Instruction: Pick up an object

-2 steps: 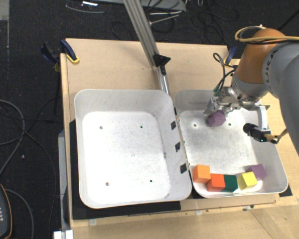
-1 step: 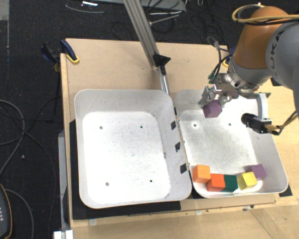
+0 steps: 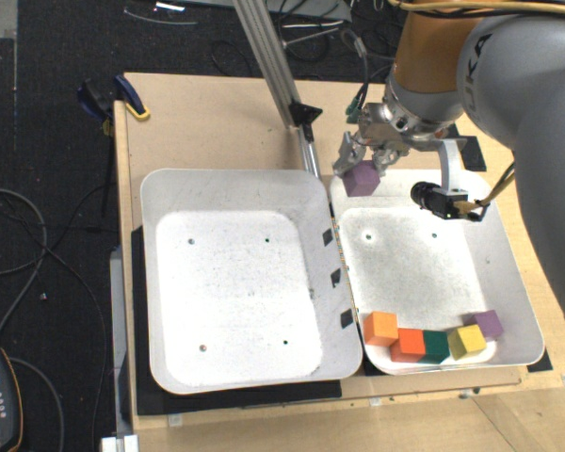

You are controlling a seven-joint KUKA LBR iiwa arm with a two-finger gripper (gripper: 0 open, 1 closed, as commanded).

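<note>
- Purple block [image 3: 362,179], seen from the overhead camera, pinched at its top between the fingers of the end effector [image 3: 365,161], raised over the far left corner of the right bin [image 3: 508,281].
- End effector closed down to the width of the block, holding it by the upper part, most of the block hanging below the fingertips.
- Grey arm [image 3: 508,55] with orange band reaching in from the right, wrist tipped toward the bins' shared edge.
- Left bin [image 3: 160,252] alongside, touching the right bin along the middle seam.
- Five more blocks crowded in the near corner of the right bin: orange block [image 3: 381,326], red block [image 3: 411,343], green block [image 3: 436,346], yellow block [image 3: 468,340], small purple block [image 3: 489,323], each touching or just beside its neighbour.
- Blue and yellow clamp [image 3: 122,97] on the far left corner of the counter [image 3: 217,121], well apart from the bins.
- Risk, as a judgement: shallow grip near the block's top edge, so a quick swing or a jolt could let it rotate or slip out.
- Further risk: block hanging close to the bin rim and the slanted metal bar [image 3: 268,55]; a low sideways move could knock it loose.
</note>
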